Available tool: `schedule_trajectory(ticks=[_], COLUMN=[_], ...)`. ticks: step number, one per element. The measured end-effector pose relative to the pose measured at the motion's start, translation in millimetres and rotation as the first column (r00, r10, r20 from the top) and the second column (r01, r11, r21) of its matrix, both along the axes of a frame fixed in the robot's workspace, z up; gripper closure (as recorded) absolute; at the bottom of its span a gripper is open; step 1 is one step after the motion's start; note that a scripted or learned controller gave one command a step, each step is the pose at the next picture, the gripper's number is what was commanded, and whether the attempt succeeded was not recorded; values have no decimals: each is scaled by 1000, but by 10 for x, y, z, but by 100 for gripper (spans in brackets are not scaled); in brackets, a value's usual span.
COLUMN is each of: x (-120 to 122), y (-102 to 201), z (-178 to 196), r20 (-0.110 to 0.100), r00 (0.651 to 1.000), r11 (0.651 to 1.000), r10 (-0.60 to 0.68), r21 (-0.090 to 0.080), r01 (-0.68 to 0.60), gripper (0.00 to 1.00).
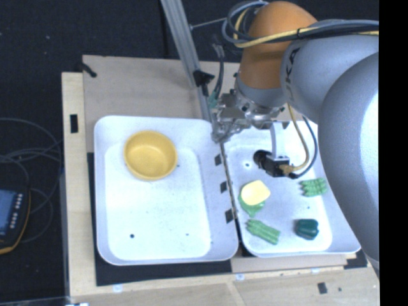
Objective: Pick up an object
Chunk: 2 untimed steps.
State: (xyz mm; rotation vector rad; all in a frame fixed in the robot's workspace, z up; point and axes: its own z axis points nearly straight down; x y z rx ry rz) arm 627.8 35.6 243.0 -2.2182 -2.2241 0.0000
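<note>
Clutter sits nearest: green ridged piece, dark green object, then yellow-green block. My gripper hangs beyond over the right bin rim; its state I cannot tell. Descending here, I risk striking the rim.

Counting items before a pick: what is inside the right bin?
Right bin: yellow-green piece, two ridged green pieces, dark green piece. The arm covers its far right part.
</note>
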Motion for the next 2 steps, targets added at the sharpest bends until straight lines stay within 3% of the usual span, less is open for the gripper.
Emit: schedule_trajectory(ticks=[1, 2], x=[135, 137], y=[418, 399], z=[-78, -72], r20=[0, 1], r00=[1000, 1000], r11=[1000, 1000], r10=[-1, -3], r21=[0, -1], r01=[1, 3], gripper=[100, 0])
